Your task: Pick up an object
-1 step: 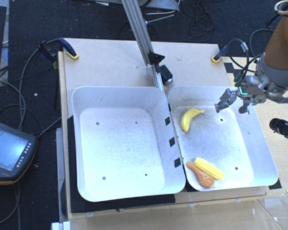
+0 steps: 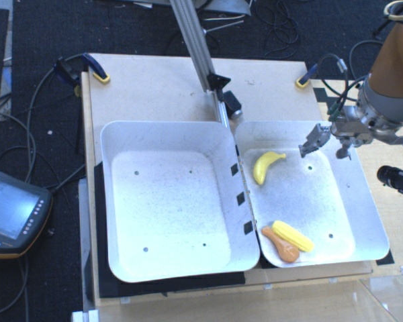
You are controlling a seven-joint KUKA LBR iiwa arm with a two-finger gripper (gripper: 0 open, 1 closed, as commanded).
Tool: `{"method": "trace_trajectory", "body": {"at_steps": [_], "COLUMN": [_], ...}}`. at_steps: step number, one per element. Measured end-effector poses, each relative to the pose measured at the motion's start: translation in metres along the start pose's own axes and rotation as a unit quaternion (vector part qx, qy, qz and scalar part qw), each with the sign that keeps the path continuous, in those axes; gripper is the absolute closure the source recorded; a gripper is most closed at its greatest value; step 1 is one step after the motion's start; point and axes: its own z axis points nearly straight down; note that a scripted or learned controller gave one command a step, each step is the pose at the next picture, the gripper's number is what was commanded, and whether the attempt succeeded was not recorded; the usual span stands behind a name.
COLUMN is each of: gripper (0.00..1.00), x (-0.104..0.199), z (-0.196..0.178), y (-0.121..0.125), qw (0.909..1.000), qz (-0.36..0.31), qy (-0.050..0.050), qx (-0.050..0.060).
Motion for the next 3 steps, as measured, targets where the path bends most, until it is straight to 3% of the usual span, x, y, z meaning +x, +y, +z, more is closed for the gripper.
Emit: {"method": "trace_trajectory", "body": {"at_steps": [1,3], "gripper": [0.00,0.00], "x": [0.002,0.007], "z": [0.062,0.159], "y": [-0.006,0.007], "qw": [1.0000,1.0000], "qz": [0.000,0.000], "qy": [0.000,0.000], "qx": [0.003,0.002]}}
